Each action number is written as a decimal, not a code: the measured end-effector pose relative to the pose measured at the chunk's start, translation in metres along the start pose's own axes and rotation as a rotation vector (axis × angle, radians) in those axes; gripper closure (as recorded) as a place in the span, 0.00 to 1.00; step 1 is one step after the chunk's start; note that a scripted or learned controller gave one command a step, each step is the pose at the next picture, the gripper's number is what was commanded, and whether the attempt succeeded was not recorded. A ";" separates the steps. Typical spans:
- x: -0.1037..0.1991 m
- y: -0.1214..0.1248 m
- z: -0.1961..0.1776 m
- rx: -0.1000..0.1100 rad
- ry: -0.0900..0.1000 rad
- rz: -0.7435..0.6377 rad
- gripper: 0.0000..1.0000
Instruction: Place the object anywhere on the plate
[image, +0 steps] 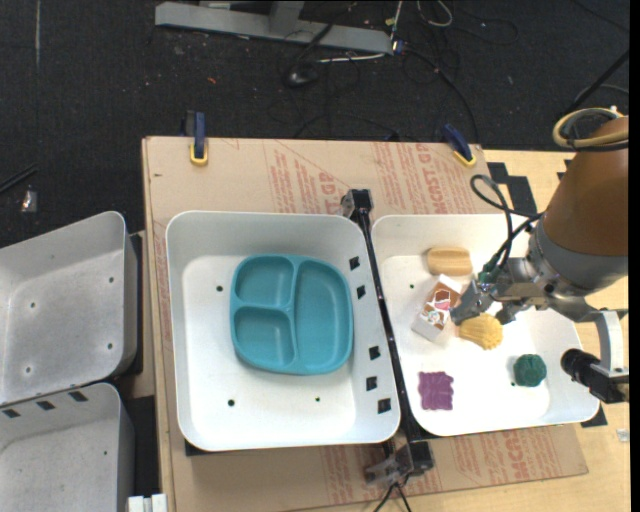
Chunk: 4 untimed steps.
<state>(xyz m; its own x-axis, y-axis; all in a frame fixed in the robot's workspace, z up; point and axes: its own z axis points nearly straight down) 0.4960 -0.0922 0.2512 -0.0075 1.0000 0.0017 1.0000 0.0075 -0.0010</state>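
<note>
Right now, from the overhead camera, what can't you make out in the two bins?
- Gripper: small, dark and backed by cables in the camera view, so whether it is open or holds anything cannot be told.
- Small red-and-white carton: its right side is covered by the gripper, and its print is too small to read.
- Grey arm with the orange band: cut off by the right edge.
- Dark green lumpy toy: too small to identify.
</note>
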 end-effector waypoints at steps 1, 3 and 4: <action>0.047 0.008 0.002 -0.001 -0.001 0.000 1.00; 0.162 0.005 0.007 -0.001 -0.001 -0.001 1.00; 0.213 -0.006 0.030 0.004 -0.001 0.000 1.00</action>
<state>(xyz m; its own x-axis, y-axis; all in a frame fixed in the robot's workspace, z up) 0.4888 0.1211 0.2219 -0.0077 1.0000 0.0008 1.0000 0.0077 -0.0047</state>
